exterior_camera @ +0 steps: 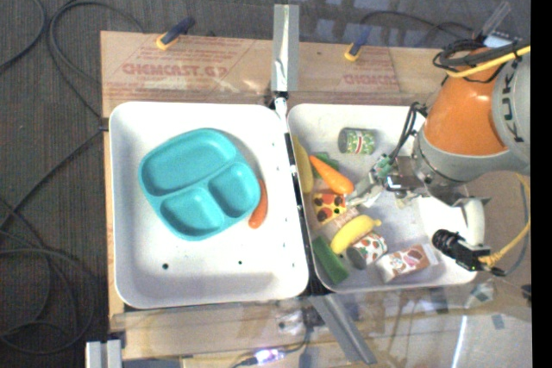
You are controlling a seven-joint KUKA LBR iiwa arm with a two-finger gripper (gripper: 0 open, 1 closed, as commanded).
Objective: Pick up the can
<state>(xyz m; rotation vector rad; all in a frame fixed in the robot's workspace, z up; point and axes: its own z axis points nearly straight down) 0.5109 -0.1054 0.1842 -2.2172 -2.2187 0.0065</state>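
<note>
Reaching arm: grey KUKA arm with an orange band (461, 112) comes in over the right edge of the right white bin (392, 118).
Gripper: two-finger gripper (366, 190) hangs low near the middle of the right bin, pointing toward the left wall; whether its jaws are apart or together cannot be told, and nothing is seen between them.
Can: small green can with a pale label (357, 140) lies on its side near the far edge of the right bin, well clear of the gripper and touching nothing.
Right bin, left wall: yellow banana-shaped toy (304, 172) stands along the wall, with an orange carrot-shaped toy (332, 173) just beside it.
Right bin, middle: small orange-and-dark patterned piece (327, 207) lies just beside the gripper tip; second yellow banana toy (354, 233) lies below it.
Right bin, near edge: dark green vegetable-shaped toy (330, 259), a red-and-white round tin (367, 250) and a small red-and-white carton (403, 262) sit in a row.
Left bin: left white bin (138, 271) carries a turquoise three-compartment plate (198, 183) with a thin orange stick-shaped toy (259, 207) touching the plate's right rim.
</note>
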